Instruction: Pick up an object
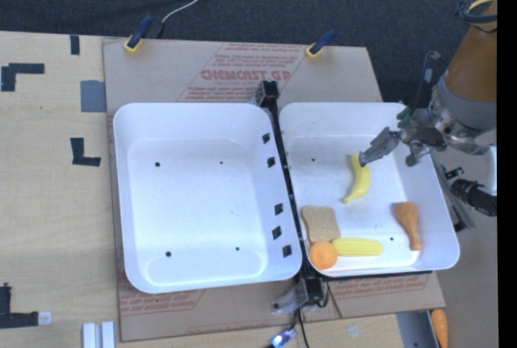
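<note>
Five small plastic food toys in the right shallow white bin (420,257): a curved yellow banana (358,179) near the middle, a tan slice of toast (320,220) and a round orange fruit (323,255) toward the near left corner, a yellow corn cob (358,246) along the near wall just beside the orange, a brown drumstick-shaped piece (408,223) toward the near right corner. Left shallow white bin (129,177) alongside, both on a brown cardboard sheet (242,72) clamped to the bench.

Claw (373,153) reaching in from the bin's right side, tipped down toward the upper end of the banana, just above or perhaps touching it; cannot tell which, nor whether clenched or released, from this slanted view. Nothing visibly grasped.

Likely step: closing in on the banana. Best done by centring over the fattest part of the curve rather than the tapered tip, turning the wrist to span the narrow width, descending straight, squeezing only once low enough. Risk of skidding the slick toy sideways if pinched at the end.
</note>
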You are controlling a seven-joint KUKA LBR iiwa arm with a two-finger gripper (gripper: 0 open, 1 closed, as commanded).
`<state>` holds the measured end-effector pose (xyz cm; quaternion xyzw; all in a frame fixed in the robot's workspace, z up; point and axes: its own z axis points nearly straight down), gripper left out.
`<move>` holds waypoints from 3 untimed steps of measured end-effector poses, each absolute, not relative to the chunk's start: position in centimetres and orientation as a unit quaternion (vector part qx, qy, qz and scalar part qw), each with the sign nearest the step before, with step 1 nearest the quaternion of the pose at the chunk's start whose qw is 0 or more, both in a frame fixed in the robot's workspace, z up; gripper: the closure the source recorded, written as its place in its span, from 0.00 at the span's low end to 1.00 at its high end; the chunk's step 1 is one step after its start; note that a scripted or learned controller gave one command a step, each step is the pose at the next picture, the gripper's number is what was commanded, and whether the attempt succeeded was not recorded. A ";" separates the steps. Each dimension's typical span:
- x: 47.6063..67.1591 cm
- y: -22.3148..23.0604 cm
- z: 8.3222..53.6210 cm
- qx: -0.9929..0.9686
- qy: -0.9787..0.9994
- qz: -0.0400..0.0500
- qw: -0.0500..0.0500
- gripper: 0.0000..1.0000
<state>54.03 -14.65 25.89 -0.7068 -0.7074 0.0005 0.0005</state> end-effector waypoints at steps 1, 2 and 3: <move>59.5 -14.2 9.1 -0.706 -0.709 -0.001 -0.006 0.00; 64.6 -17.4 9.1 -0.706 -0.708 -0.004 -0.007 0.00; 67.0 -21.1 8.5 -0.707 -0.707 -0.001 -0.002 0.00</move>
